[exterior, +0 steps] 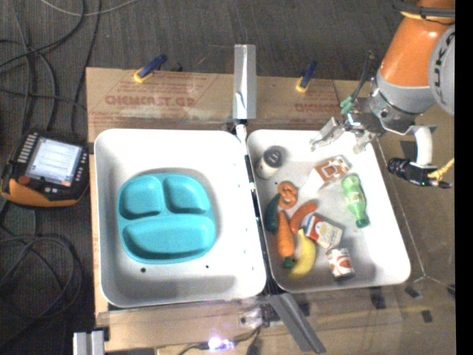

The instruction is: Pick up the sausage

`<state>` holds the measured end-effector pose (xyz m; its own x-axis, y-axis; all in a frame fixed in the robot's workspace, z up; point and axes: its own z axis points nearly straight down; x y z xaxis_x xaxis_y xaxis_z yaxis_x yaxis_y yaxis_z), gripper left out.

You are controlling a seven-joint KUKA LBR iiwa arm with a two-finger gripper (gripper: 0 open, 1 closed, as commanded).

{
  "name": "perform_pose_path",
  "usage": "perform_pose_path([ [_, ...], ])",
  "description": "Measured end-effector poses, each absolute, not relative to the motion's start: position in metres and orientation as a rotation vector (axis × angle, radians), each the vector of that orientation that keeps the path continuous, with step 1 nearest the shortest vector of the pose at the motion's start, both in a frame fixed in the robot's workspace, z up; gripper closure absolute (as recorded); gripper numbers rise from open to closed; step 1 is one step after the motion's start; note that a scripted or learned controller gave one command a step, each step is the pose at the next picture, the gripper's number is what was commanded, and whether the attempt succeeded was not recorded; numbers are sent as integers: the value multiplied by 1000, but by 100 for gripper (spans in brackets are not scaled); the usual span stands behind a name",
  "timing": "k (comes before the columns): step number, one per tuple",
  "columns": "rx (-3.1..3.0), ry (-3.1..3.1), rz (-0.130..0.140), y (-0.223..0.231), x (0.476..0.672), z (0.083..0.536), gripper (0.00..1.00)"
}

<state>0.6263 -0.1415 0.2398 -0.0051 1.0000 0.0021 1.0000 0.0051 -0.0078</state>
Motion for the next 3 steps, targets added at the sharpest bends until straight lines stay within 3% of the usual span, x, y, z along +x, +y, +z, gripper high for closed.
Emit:
perform_pose_path([
  [1,-2161,-2270,5,-117,565,95,0],
  [2,-2155,-2265,8,-116,565,99,100],
  [3,-2046,-2377,7,-76,621,179,100],
])
